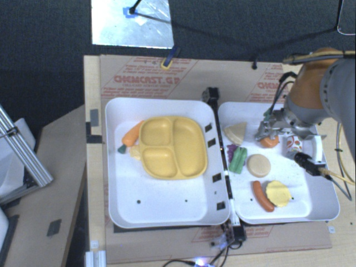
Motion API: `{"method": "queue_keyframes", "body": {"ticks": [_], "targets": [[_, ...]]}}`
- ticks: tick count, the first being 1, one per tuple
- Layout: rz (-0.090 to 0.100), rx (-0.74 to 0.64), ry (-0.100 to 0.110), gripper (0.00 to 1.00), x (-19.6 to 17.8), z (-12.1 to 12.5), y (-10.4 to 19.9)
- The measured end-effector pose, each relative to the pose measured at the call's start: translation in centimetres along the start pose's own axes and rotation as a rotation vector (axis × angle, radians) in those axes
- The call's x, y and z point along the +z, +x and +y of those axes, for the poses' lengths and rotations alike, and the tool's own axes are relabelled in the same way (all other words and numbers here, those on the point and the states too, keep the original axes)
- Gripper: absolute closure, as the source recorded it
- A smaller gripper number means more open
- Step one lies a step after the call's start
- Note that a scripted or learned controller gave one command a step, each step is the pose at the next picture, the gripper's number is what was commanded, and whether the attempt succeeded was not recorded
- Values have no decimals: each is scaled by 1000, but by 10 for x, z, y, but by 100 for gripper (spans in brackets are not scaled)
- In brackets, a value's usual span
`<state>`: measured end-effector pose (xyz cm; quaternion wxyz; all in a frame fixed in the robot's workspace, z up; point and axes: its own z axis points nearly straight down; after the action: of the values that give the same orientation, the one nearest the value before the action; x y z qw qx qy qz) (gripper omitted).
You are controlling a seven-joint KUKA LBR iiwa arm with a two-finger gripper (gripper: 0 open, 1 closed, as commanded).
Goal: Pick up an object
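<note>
End effector (269, 131) sits right over a small orange piece (270, 142) in the right bin (322, 204); honestly can't tell its grip state. Piece's long axis unclear, cardboard-covered surface (150, 77) underneath.

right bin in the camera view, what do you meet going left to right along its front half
green piece → tan round disc → red sausage → yellow round piece. The sausage and yellow piece touch, with the sausage starting further left.

Tray (169, 149) in left bin (119, 166)
</note>
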<state>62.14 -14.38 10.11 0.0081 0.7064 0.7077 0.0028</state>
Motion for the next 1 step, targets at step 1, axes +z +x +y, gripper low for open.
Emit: {"method": "queue_keyframes", "body": {"ticks": [1], "targets": [[7,-2,10,100,-64,0,3]]}}
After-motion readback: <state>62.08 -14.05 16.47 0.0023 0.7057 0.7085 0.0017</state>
